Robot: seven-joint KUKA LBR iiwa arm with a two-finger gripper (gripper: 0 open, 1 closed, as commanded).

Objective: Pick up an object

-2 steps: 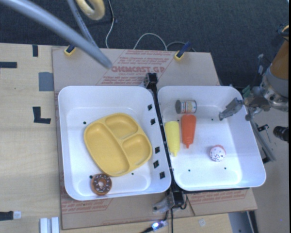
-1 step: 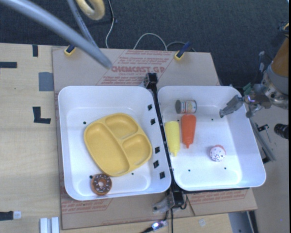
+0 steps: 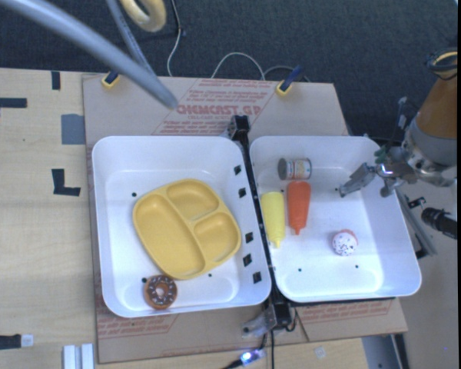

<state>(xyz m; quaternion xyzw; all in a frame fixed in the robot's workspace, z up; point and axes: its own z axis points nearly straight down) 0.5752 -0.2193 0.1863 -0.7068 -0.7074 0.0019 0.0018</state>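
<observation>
The arm (image 3: pixel 438 125) comes in from the right, its orange band sitting above a grey wrist that hangs over the right rim of the right bin (image 3: pixel 384 271). From the wrist the gripper (image 3: pixel 353 183) slants down and to the left, over the upper right part of that bin's floor. Its fingers look spread a little, with nothing between them, and they hang above bare white plastic.

In the right bin a small tin can (image 3: pixel 295 168) lies on its side near the top. Just below it an orange carrot (image 3: pixel 298 205) lies lengthwise, and a yellow banana (image 3: pixel 273 217) lies close beside it on the left, next to the divider. A small white ball with red specks (image 3: pixel 344 243) sits lower and to the right, apart from the rest and below the gripper.

The left bin (image 3: pixel 111 206) holds a yellow divided plate (image 3: pixel 186 226) lying at a slant in the middle, and a chocolate doughnut with sprinkles (image 3: pixel 160 291) just below the plate's lower edge. Both bins rest on a sheet of cardboard (image 3: pixel 215 106) laid over the wooden bench (image 3: pixel 31 229).
</observation>
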